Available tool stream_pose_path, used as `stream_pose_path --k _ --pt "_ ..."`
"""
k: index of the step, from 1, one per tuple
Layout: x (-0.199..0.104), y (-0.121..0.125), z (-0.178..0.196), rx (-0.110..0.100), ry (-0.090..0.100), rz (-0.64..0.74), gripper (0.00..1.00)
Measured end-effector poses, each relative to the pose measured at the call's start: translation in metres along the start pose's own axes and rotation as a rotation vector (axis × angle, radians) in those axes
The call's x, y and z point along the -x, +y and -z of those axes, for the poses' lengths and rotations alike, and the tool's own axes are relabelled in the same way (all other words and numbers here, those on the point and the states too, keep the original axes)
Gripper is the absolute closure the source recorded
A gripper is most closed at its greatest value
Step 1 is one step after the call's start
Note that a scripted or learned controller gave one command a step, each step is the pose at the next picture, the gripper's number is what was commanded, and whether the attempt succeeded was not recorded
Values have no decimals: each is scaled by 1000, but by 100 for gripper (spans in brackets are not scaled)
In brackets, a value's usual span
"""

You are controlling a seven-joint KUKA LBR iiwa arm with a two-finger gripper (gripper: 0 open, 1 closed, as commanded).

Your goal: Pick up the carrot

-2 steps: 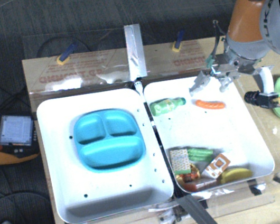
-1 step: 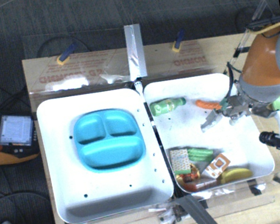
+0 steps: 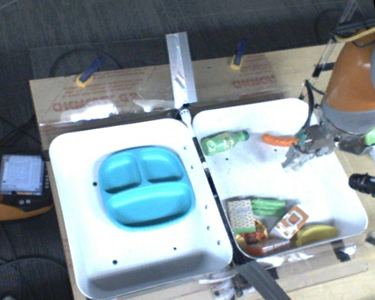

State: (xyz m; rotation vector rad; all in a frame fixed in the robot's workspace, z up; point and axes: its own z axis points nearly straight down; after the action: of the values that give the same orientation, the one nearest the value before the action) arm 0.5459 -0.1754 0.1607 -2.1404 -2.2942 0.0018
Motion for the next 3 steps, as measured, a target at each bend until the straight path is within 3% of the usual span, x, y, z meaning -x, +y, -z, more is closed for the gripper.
stream_pose_path --k 1,2,3 --pt "0 0 0 0 0 0 0" --pt "-46 12 -8 1 -1 -5 0" --pt "20 47 3 1 -5 112 0"
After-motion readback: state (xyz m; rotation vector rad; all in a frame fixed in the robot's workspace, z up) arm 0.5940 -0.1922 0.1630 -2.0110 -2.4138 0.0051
